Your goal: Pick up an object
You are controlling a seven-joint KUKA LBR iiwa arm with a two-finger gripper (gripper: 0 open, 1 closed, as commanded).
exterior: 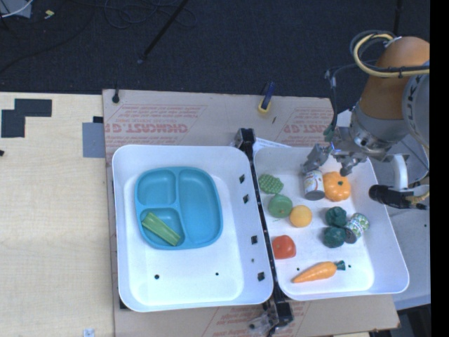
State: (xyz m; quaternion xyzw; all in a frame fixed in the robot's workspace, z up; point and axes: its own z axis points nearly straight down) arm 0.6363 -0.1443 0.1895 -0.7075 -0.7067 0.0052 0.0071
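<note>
Camera view: claw in the upper right of the frame, over the right bin, fingers spread and released, grasping nothing. Directly below the fingertips, a small can and an orange pumpkin, side by side, touching or nearly so. Can just under the left fingertip, pumpkin under the right. Likely next: short straight descent, probably onto one of them.

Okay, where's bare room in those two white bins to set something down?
Left white bin: bare floor below the blue divided plate, with its green pea pod. Right white bin: crowded centre; free strip between the orange toy carrot and red tomato.
</note>
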